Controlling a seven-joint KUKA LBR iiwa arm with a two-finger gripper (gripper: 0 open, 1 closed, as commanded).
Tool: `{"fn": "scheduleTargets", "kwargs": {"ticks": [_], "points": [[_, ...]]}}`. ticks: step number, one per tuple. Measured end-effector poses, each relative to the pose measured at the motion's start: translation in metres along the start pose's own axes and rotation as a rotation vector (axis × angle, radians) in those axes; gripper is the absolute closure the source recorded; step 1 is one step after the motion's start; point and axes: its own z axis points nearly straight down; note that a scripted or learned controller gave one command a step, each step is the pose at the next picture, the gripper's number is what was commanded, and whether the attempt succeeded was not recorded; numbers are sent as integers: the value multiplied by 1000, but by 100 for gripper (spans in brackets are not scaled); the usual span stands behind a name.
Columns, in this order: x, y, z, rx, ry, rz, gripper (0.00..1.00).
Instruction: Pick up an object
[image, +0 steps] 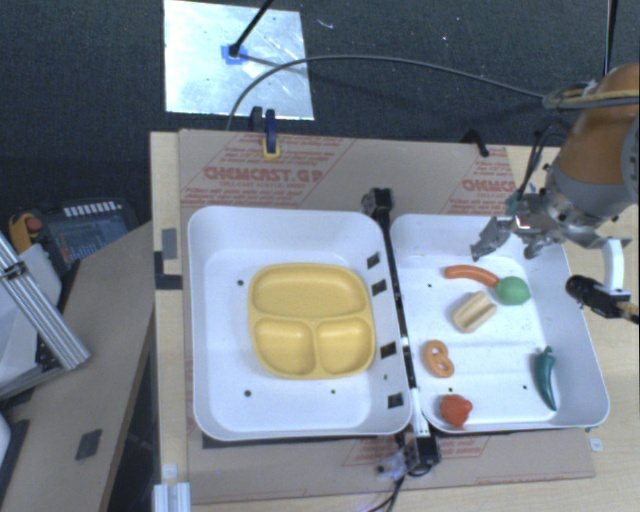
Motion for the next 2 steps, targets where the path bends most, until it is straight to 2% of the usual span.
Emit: {"fn": "scheduleTargets", "kwargs": {"ticks": [1,2], "points": [[-2,-7,44,2,0,2,0],[-1,-7,106,2,0,2,0]]}}
